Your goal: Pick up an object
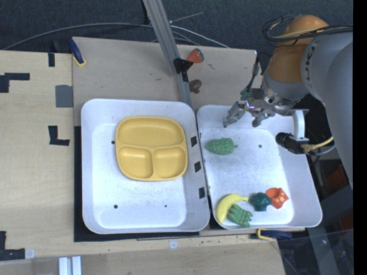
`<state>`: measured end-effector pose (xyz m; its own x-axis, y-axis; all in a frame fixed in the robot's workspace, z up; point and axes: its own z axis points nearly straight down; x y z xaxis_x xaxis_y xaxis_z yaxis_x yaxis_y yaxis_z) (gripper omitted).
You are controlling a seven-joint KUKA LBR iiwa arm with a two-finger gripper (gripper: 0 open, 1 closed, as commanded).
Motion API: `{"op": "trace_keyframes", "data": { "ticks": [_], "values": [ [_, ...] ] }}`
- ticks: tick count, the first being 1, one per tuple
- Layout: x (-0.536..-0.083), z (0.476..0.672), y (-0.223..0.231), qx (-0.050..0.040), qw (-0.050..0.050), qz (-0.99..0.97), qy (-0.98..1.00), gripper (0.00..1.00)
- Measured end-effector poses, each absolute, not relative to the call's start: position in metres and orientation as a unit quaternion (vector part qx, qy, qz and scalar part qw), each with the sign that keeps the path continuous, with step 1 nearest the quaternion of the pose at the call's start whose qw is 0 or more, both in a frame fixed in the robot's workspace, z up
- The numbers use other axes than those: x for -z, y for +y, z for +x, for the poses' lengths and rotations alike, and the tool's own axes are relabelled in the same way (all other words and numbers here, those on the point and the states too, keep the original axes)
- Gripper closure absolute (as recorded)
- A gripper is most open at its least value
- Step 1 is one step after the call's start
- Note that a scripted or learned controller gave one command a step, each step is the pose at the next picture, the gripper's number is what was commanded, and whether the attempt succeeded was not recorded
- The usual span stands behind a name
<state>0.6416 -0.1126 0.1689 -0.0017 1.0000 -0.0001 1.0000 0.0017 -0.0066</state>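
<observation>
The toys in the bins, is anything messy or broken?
Nothing looks broken or spilled. The yellow plate sits a little crooked in the left bin. In the right bin, four toys huddle in the near corner, with the banana against the wall, and one green toy lies alone.

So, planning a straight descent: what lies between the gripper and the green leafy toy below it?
In the camera view, just bare white bin floor separates the gripper from the green leafy toy.

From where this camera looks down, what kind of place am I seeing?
Probably a robot test bench: a grey arm with an orange band, two shallow white plastic bins and small plastic toy foods such as a yellow banana.
</observation>
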Motion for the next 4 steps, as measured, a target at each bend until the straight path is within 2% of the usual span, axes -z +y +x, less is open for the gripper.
{"op": "trace_keyframes", "data": {
  "ticks": [1, 2, 4],
  "values": [
    [-0.119, 0.635, -0.12, -0.0029, 0.002, -0.707, -0.707, 0.0],
    [-0.132, 0.637, -0.119, -0.0009, 0.001, -0.706, -0.708, 1.0],
    [-0.256, 0.647, -0.109, 0.002, -0.002, -0.706, -0.708, 1.0]
  ]
}}
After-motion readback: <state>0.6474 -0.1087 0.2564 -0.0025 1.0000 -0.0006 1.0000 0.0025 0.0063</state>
